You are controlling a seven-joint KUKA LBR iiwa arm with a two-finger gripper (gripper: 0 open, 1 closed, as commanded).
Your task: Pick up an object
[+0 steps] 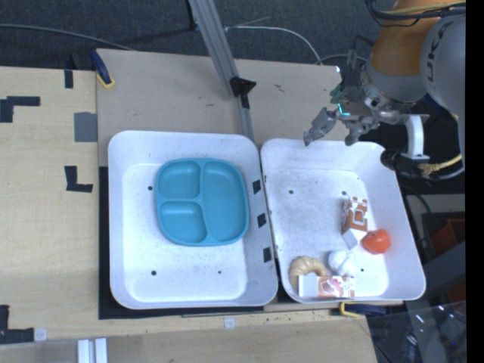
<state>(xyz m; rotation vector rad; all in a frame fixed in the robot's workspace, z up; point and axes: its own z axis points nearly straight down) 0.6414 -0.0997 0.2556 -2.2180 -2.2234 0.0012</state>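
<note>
My gripper (330, 132) hangs over the far rim of the right bin (302, 195), fingers spread open with nothing between them. Well nearer the camera, in that bin's right and front part, lie the objects: a small brown and white carton (355, 215), an orange-red round piece (376, 241), a white lump (338, 260), a tan croissant-shaped piece (306, 265) and a flat pink and white packet (327, 286). The gripper is clear of all of them.
The left bin (128, 203) holds a teal divided plate (202, 201). A slanted metal pole (219, 44) rises behind the bins. The arm's grey body with its orange band (412, 32) fills the upper right. Wooden bench lies to the left.
</note>
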